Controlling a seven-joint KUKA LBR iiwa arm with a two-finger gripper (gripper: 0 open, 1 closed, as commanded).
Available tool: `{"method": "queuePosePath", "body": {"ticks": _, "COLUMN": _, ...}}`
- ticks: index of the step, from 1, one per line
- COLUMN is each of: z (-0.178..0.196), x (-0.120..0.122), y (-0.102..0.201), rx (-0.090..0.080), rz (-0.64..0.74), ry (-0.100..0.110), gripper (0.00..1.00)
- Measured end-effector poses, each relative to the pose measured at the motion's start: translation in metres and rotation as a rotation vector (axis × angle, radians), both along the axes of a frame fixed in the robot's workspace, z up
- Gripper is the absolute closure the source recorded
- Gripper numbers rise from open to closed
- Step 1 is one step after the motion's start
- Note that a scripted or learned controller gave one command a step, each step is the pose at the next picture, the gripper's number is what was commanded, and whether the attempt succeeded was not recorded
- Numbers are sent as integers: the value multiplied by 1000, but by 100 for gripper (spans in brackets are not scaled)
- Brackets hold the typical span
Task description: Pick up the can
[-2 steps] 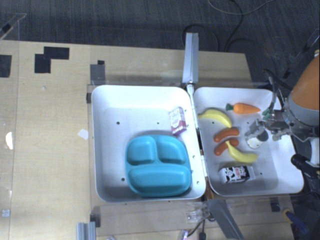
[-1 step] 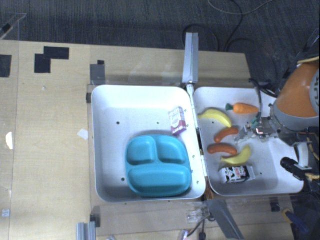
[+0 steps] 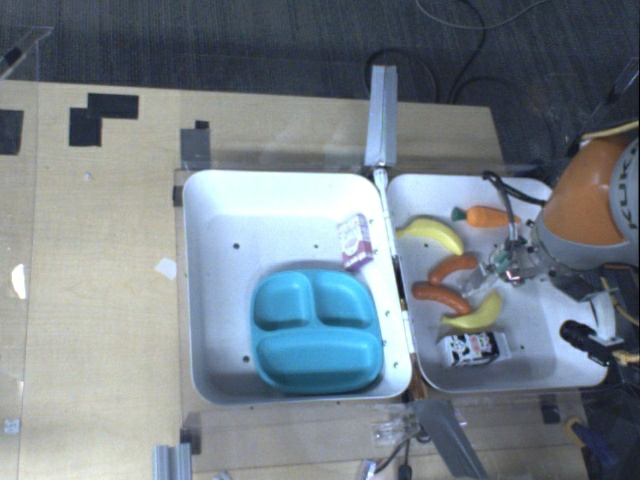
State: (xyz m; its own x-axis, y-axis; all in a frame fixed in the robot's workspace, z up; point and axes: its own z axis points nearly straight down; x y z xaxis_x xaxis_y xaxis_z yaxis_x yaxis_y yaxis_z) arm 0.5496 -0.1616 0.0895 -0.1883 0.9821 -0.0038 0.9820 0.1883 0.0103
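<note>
A small black-and-white can (image 3: 470, 346) lies on its side near the front of the right bin (image 3: 560, 363). My gripper (image 3: 497, 266) hangs over the middle of that bin, above and to the right of the can. It is close to a red sausage (image 3: 455, 266) and a yellow banana (image 3: 478, 313). Nothing shows between it and the can, and it stands apart from the can.
The right bin also holds a second sausage (image 3: 438, 293), another banana (image 3: 432, 233) and a carrot (image 3: 484, 216). In the left bin (image 3: 215, 268) sit a blue divided tray (image 3: 315, 330) and a small pink-and-white pack (image 3: 354, 241) by the dividing wall.
</note>
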Motion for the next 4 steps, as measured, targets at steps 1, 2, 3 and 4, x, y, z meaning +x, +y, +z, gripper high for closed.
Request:
{"method": "queuePosePath", "body": {"ticks": 1, "z": 12, "x": 3, "y": 2, "rx": 2, "rz": 2, "ry": -7, "gripper": 100}}
{"method": "queuePosePath", "body": {"ticks": 2, "z": 158, "x": -34, "y": 19, "rx": 2, "rz": -291, "ry": 3, "gripper": 100}}
{"method": "queuePosePath", "body": {"ticks": 3, "z": 157, "x": -35, "y": 19, "rx": 2, "rz": -291, "ry": 4, "gripper": 0}}
{"method": "queuePosePath", "body": {"ticks": 4, "z": 101, "x": -51, "y": -22, "rx": 2, "rz": -180, "ry": 6, "gripper": 0}}
